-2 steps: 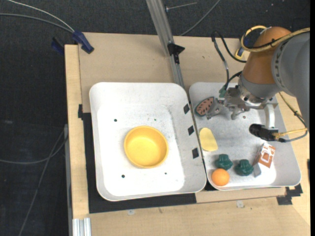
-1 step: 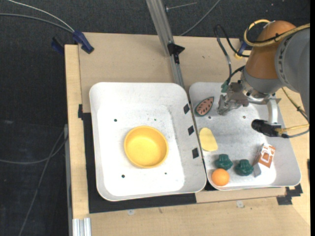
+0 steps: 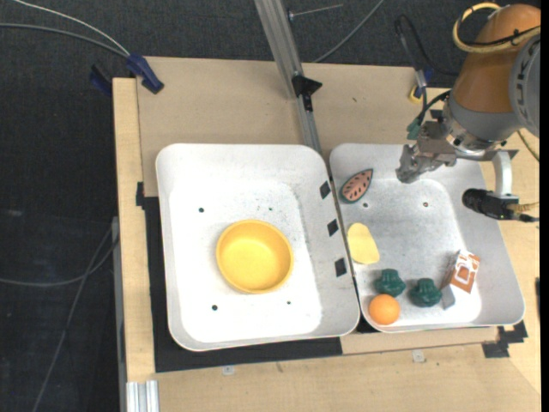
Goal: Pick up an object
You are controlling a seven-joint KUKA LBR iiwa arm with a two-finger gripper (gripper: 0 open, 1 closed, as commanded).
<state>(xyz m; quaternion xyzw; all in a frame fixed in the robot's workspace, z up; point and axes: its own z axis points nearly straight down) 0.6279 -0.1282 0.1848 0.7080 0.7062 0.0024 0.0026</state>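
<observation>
The jaws [image 3: 413,168] hang over the right bin [image 3: 480,197], grip unreadable, holding nothing I can see; the nearest thing, a reddish leaf-shaped piece [image 3: 357,184], lies just left of them, long axis slanted.

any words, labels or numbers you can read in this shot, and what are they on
No text can be read in this view.
The small orange and white carton in the right bin has white markings on its face, too small and blurred to read.
The yellow bowl, the orange ball and the green toys show no lettering.
</observation>
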